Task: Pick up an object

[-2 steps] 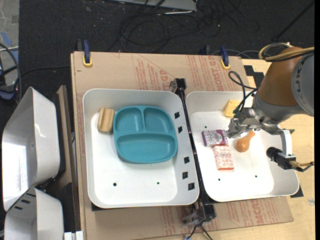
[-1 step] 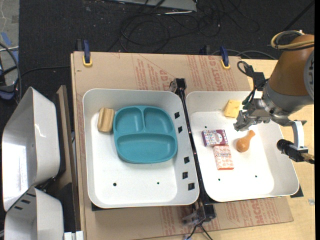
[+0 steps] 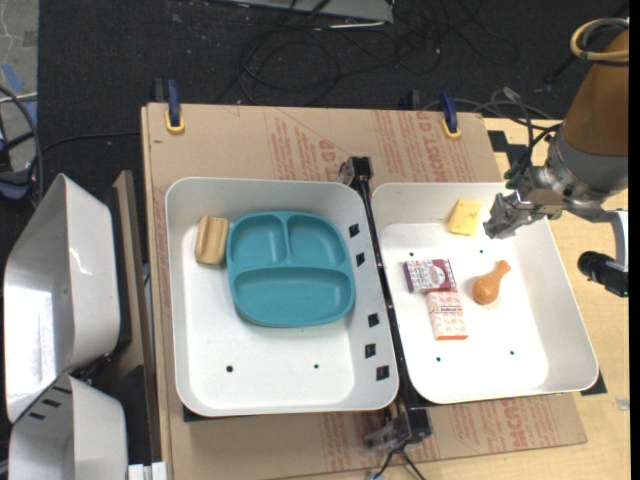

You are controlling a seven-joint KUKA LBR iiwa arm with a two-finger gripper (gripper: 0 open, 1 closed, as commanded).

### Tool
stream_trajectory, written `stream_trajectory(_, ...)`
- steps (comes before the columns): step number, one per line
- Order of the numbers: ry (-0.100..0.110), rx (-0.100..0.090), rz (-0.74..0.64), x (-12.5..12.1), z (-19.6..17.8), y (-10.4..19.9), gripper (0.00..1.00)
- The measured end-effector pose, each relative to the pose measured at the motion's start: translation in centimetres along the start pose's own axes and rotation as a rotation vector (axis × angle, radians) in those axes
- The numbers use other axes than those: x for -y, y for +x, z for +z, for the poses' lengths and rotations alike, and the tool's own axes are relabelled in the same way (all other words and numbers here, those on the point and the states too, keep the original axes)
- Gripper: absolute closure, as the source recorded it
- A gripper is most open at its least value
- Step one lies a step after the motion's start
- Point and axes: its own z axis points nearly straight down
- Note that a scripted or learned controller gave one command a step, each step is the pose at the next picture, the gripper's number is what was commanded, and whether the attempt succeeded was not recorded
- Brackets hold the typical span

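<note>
Claw (image 3: 497,223) state cannot be told; yellow wedge (image 3: 464,217) just beside, judged light, stiff, best pinched across flat sides.

bench: a brown board (image 3: 300,138) with red print, on a dark floor
clamps: two, yellow and blue, on the far edge, one far left (image 3: 175,116), one right of middle (image 3: 449,120)
left bin (image 3: 270,383): white, shallow, directly on the board
right bin (image 3: 520,363): white, just beside it, edges touching
</note>
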Motion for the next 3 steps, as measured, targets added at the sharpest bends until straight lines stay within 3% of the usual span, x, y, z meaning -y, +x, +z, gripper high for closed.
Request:
stream_trajectory(1,0.002,0.000,0.000,-0.2,-5.0,0.0,1.00)
stream_trajectory(3,0.010,-0.004,-0.005,-2.3,-2.0,11.7,1.00)
